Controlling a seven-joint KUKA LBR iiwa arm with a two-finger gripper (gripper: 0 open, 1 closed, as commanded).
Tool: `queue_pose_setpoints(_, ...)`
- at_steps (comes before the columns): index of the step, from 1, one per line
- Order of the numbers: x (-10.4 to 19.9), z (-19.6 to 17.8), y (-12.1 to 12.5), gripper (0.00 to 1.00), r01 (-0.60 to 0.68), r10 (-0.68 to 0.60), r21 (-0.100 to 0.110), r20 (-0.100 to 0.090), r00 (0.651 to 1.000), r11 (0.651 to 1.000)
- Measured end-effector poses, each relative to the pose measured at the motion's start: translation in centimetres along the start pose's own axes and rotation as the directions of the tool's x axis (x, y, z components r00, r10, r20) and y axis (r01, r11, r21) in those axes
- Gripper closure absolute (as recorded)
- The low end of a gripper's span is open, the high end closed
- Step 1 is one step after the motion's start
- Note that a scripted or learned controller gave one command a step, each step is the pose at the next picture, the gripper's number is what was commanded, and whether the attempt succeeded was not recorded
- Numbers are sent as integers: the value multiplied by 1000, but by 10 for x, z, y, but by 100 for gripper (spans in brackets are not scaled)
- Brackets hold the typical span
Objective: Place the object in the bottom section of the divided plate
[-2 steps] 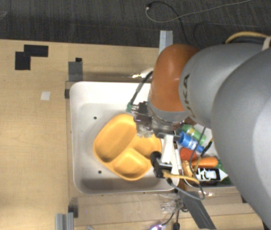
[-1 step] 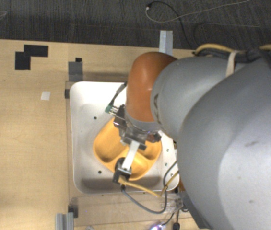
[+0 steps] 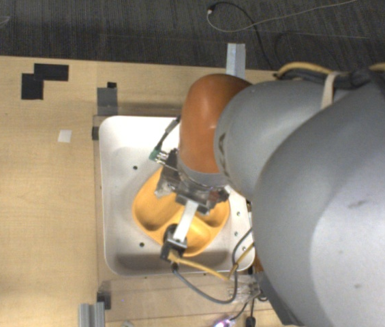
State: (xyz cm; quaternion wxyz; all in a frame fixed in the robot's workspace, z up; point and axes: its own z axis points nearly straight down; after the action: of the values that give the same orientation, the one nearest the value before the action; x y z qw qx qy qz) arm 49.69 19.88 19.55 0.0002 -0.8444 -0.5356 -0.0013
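Camera view: arm (image 3: 301, 182) across yellow plate (image 3: 148, 210) (half hidden), white bin (image 3: 120, 155).

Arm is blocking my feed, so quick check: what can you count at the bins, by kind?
yellow plate: 1
white bin: 1
Total: 2
The arm covers the rest of the bench, so anything under it is uncounted.

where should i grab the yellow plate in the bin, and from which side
Probably its rim on the view's left. The yellow plate lies flat in the white bin, so only the edge offers a pinch; come down from above there, where bare bin floor beside it leaves room. The arm covers its right part.
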Motion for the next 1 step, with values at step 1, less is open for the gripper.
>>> queue_pose_setpoints(1,1,-10,1,100,8,-8,-1,-2,1000,1000)
